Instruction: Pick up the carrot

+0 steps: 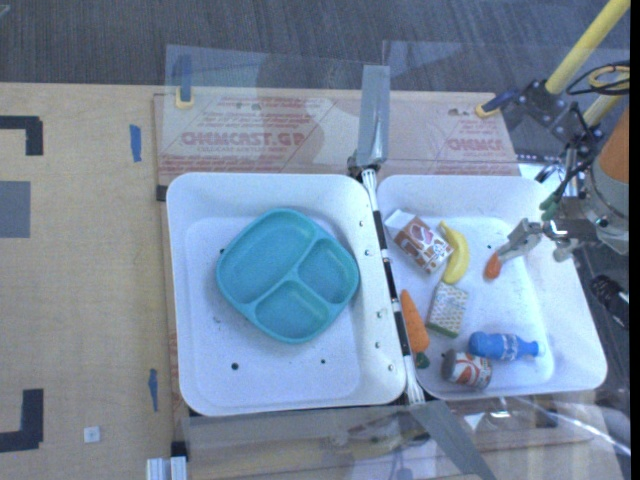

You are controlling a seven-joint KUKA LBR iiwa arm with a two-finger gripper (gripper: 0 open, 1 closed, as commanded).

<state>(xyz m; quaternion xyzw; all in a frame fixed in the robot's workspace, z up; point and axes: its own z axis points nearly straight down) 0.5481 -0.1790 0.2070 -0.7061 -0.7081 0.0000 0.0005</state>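
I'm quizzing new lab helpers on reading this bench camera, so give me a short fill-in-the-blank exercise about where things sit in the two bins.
1. The carrot lies in the ____ bin, against the divider between the two bins.
2. The teal divided plate has ____ compartments.
3. The banana lies just right of the snack packet, and its colour is ____.
4. The blue bottle lies on its ____.

Missing words: right; three; yellow; side
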